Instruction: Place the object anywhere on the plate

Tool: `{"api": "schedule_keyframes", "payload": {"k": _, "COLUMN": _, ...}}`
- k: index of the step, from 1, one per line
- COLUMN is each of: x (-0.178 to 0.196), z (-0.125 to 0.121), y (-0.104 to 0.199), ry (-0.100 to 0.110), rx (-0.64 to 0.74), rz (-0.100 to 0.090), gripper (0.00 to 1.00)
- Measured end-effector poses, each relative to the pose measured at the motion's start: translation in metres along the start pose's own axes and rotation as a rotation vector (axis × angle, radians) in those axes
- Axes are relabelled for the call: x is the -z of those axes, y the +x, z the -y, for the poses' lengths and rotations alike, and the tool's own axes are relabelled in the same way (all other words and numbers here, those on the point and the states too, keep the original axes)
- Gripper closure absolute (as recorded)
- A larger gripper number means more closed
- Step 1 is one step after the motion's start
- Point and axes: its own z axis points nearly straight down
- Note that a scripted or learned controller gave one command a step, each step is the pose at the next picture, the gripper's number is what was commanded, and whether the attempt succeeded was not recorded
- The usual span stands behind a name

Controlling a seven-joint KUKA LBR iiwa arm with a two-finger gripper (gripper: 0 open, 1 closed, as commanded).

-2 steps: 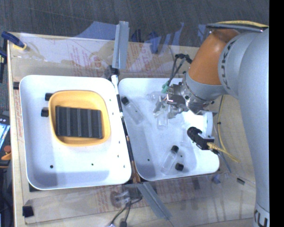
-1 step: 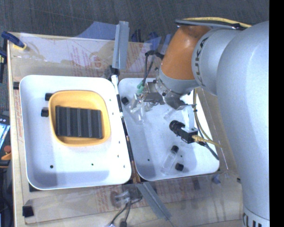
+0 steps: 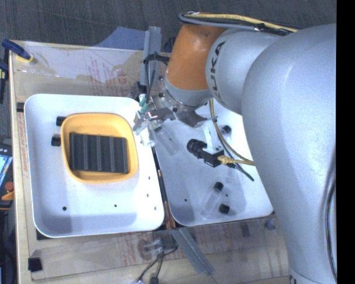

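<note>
Two bins: side by side on the table [image 3: 77, 259], left bin [image 3: 41, 212] and right bin [image 3: 189, 209].
Plate: yellow plate [image 3: 100, 148] with a dark ribbed centre, lying in the left bin.
Arm: grey arm [image 3: 284, 117] with an orange band, reaching in from the right above the right bin.
Tool: tool [image 3: 147, 122] at the inner edges of both bins, just beside the plate's right rim; cannot tell whether released or clenched.
Object: a small clear-and-green object [image 3: 143, 106] at the tool's tip; hold uncertain.

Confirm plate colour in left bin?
Yellow-orange plate with a dark ribbed centre; camera view shows it best.
</note>
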Motion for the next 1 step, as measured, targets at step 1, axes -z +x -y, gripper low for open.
{"api": "schedule_keyframes", "payload": {"k": 1, "x": 0.0001, "z": 0.0, "y": -0.0002, "ry": 0.0, "rx": 0.0, "rz": 0.0, "gripper": 0.0}}
